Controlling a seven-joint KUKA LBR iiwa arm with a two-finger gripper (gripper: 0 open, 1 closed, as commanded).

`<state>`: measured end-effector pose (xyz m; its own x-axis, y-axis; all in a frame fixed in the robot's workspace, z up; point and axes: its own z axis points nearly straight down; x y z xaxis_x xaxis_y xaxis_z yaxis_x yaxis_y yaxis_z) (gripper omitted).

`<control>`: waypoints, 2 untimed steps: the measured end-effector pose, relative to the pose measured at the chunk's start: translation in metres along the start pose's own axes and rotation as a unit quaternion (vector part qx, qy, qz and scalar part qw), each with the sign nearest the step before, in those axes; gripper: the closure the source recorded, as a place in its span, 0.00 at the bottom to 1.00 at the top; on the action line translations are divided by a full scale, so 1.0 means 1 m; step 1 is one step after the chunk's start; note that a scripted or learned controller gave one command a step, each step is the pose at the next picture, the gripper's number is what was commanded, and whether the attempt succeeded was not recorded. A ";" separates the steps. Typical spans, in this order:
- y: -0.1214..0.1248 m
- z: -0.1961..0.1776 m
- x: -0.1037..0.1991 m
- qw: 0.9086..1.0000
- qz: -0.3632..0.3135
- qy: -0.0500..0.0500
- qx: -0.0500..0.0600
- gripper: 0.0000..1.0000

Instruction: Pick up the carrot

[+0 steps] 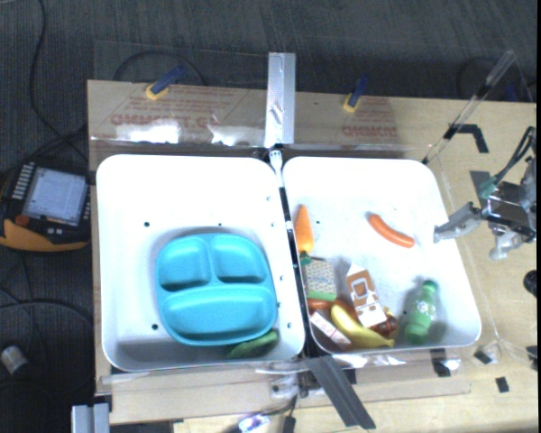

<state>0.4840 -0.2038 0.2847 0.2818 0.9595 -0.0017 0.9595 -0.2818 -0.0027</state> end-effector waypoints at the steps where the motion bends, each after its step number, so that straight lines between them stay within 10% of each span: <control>1: 0.000 0.000 0.000 1.000 0.000 0.000 0.000 0.00; 2: -0.013 -0.073 0.047 0.994 0.106 0.000 -0.001 0.00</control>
<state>0.4852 -0.1554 0.3574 0.4771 0.8788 -0.0024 0.8788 -0.4771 0.0000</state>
